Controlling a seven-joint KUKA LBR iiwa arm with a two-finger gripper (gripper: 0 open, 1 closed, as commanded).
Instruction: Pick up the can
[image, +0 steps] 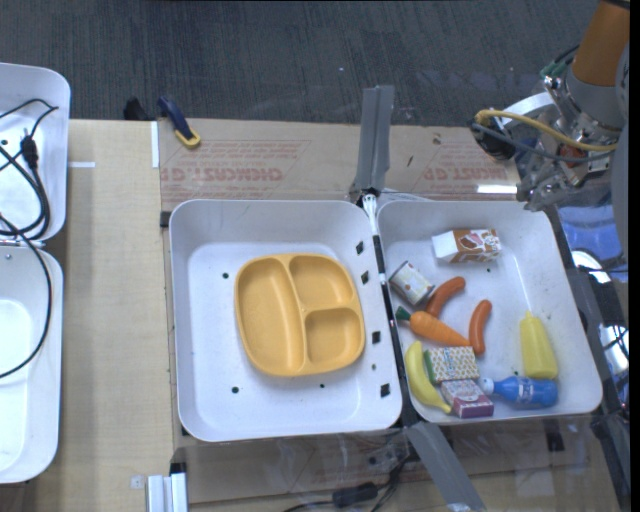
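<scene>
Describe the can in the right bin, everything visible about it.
The can is a small silvery-grey cylinder with a darker label band, apparently metal. It lies tipped on its side, angled, at the left edge of the right bin, beside the divider. A sausage lies close to its right, possibly touching. The gripper is above the bin's far right corner, away from it.

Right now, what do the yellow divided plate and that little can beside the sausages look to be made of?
The yellow plate looks like moulded plastic with a matte to satin finish: one even colour, soft rounded dividers, only dull highlights. The can, lying tilted in the right bin, seems metal or metal-look plastic: a greyish body with a pale end. It is too small to tell which.
</scene>
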